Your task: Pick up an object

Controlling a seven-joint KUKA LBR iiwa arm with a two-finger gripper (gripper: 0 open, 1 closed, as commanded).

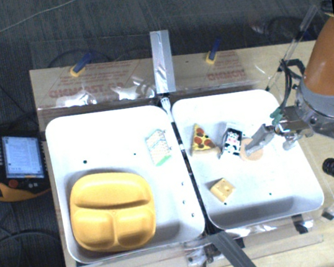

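While the tool hovers low in the right bin, you cannot tell how it is set or whether it grips.
Your nearest pick, a tan disc, lies just beside it: likely light, stiff, thin; pinch across its edges.

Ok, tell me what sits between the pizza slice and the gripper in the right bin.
In the camera view, a small black-and-white toy lies between the pizza slice and the gripper, close beside a tan disc under the gripper.
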